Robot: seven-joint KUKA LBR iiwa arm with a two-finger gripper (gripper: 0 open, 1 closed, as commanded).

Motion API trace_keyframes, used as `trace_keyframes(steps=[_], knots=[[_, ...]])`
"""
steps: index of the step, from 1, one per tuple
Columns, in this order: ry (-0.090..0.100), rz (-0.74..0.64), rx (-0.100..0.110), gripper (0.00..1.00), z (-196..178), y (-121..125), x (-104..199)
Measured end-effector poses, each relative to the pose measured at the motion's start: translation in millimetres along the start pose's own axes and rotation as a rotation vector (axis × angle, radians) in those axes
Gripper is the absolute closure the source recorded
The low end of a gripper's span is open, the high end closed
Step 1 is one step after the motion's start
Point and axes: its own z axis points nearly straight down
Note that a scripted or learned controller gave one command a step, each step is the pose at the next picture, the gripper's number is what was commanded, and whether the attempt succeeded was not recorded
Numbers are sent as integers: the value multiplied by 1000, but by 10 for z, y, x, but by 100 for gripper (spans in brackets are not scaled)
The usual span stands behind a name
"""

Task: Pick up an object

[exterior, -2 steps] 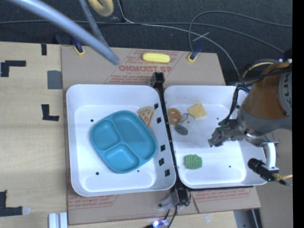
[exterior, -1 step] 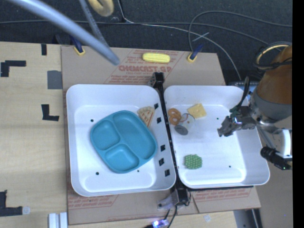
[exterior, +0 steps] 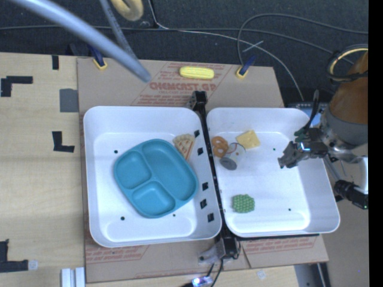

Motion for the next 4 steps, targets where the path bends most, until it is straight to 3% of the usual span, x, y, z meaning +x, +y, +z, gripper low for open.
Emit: trace_keyframes(steps=[1,3,4], knots=[[1,-5,1,100,-6,57,517],[1,-4,1,100,-110,399,1451],[0,-4,2,100,29,616,1905]])
